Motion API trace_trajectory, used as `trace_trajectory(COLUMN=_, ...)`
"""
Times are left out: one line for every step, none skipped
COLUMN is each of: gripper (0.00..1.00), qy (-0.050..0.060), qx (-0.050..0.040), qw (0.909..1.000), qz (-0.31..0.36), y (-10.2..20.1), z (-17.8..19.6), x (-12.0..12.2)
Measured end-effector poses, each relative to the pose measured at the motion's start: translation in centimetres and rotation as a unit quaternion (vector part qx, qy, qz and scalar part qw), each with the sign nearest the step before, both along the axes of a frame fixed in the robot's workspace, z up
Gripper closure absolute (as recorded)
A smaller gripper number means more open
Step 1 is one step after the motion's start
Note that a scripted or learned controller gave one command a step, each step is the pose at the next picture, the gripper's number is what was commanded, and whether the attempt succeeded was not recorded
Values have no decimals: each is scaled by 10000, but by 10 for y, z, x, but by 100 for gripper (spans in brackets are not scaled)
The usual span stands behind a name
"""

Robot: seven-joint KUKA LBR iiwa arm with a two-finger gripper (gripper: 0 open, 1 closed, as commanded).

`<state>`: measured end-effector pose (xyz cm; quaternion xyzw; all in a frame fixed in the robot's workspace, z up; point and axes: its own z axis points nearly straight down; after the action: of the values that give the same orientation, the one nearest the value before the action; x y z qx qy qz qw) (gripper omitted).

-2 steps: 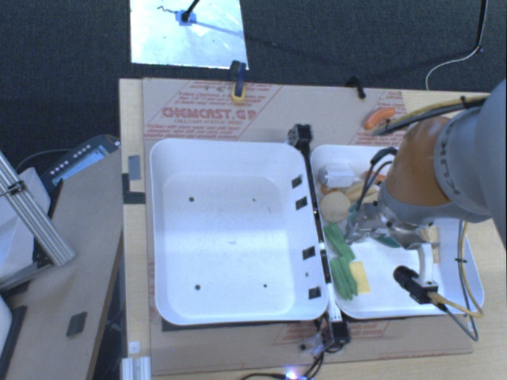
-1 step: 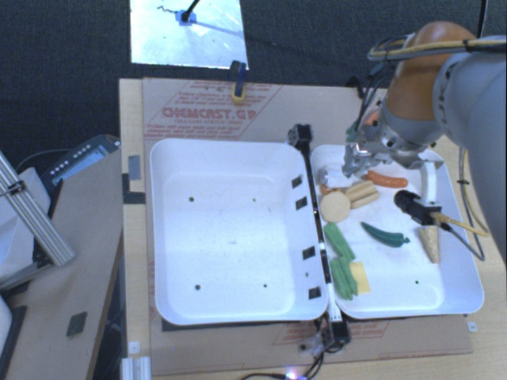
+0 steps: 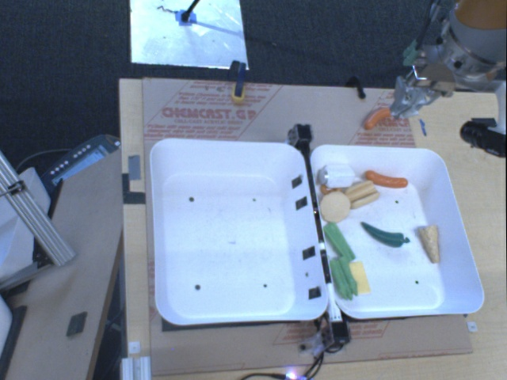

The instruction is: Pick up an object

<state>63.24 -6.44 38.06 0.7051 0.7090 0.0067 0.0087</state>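
Above the right bin's [image 3: 444, 163] far rim, the claw [image 3: 402, 111] pinches an orange carrot-like piece [image 3: 378, 119] over the surface [image 3: 261, 105].

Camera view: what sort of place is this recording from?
Probably a robotics lab bench set up for picking trials: two white bins side by side, toy food such as a dark green pepper, and the arm's end effector above the bench.

Looking like a robotics lab: two white bins [image 3: 230, 236] sitting mid-frame on tabletop [image 3: 135, 109], aluminium framing [image 3: 32, 220] lying at left.
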Motion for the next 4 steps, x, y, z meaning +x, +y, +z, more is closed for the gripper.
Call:
trace_trajectory(gripper=100, qy=77, qx=9, qw=10000, qz=2, y=16, z=5, x=30)
trace_trajectory(gripper=100, qy=120, qx=28, qw=9999, qz=35, y=115, z=-59, x=36)
trace_trajectory(gripper=100, qy=96, qx=16, qw=10000, qz=1, y=134, z=-53, x=36)
trace_trajectory(gripper=100, qy=79, qx=12, qw=10000, qz=22, y=133, z=-41, x=37)
